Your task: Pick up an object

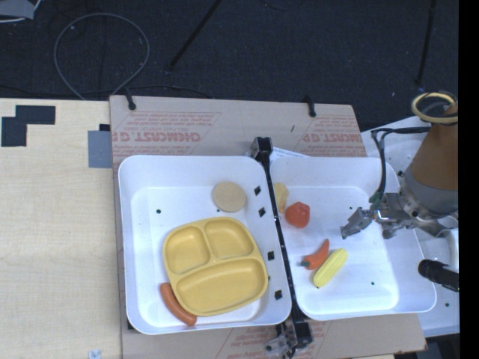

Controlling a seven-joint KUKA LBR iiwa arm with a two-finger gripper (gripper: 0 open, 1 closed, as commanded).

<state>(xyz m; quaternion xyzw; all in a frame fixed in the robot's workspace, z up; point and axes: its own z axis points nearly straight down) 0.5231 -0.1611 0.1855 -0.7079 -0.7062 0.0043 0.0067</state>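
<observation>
Pincer (358, 226), state unclear, hangs above bare floor of right bin (359, 294), apart from corn (330, 268).

A pale wooden bench (52, 238) carries a brown cardboard sheet (224, 129) printed with red lettering. Two shallow white bins sit side by side on that sheet, the left bin (142, 200) touching the right bin (359, 290) along a black divider (275, 238).
</observation>
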